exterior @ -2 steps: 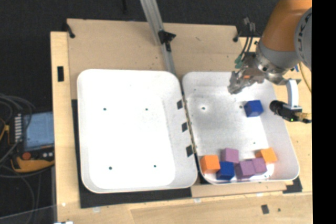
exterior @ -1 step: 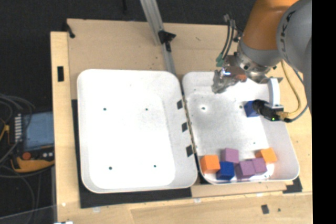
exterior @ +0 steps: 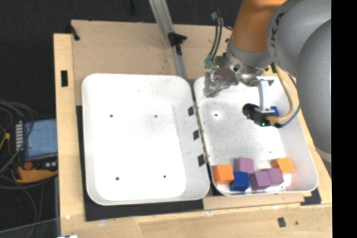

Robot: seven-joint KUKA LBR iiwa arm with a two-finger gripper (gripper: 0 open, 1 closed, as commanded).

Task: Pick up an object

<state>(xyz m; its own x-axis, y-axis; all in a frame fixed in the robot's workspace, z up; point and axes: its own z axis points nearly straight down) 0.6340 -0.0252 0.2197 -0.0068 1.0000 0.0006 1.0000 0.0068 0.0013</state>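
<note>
Claw [exterior: 215, 83] hovering at right bin's [exterior: 290, 147] upper left; blocks [exterior: 252, 173] lying toward lower right; grip state unclear.

Probably a robotics lab: a plywood bench [exterior: 111, 53] with two white bins [exterior: 95, 136], loose cables [exterior: 14, 114] beside it.

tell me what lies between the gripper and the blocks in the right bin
In the camera view, bare white bin floor separates the gripper from the blocks.
</note>
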